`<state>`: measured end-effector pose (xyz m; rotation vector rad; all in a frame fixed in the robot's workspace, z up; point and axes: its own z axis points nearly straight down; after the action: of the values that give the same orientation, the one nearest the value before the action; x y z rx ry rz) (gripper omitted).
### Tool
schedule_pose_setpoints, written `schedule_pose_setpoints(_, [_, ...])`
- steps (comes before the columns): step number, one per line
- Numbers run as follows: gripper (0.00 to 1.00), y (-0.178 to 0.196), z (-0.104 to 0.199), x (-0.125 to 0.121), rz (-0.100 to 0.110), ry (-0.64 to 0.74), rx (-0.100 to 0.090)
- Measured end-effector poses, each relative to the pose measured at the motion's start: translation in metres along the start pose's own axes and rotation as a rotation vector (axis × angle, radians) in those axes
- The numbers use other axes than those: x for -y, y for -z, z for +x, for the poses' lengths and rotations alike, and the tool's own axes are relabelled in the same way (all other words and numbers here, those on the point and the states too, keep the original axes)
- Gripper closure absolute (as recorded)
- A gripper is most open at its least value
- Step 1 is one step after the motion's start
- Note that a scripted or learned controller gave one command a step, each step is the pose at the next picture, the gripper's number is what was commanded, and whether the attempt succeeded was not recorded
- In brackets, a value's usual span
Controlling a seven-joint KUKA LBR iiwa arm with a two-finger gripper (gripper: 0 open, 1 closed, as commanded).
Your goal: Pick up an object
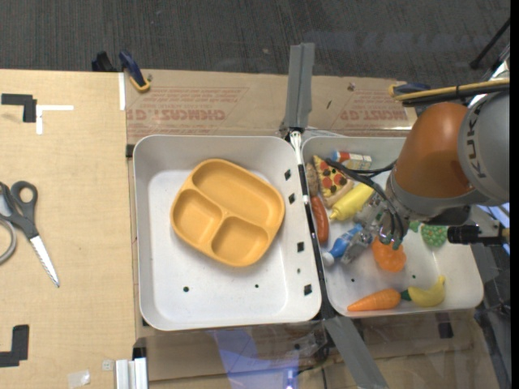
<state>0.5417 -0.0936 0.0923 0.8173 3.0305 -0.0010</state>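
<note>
The right bin [456,267] holds several toy foods. My gripper [388,232] hangs low over the bin's middle, directly above a small orange fruit-like toy [390,258] and touching or nearly touching its top. A blue and white bottle [347,244] lies just left of the gripper, and a yellow squeeze bottle [350,203] lies up and to the left. An orange carrot [375,301] and a yellow banana [428,292] rest near the front wall. The arm's orange band [438,148] covers the bin's back right part.
A red sausage [319,220] and a pizza slice [329,178] lie along the right bin's left wall; a green toy [434,235] sits right of the gripper. The left bin [162,290] holds an orange divided plate [228,211]. Scissors [28,225] lie on the bench at far left.
</note>
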Motion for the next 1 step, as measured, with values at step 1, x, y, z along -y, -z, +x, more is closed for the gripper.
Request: schedule_pose_setpoints(1, [0.00,-0.0005,0.0527,0.0370,0.001,-0.069,-0.003])
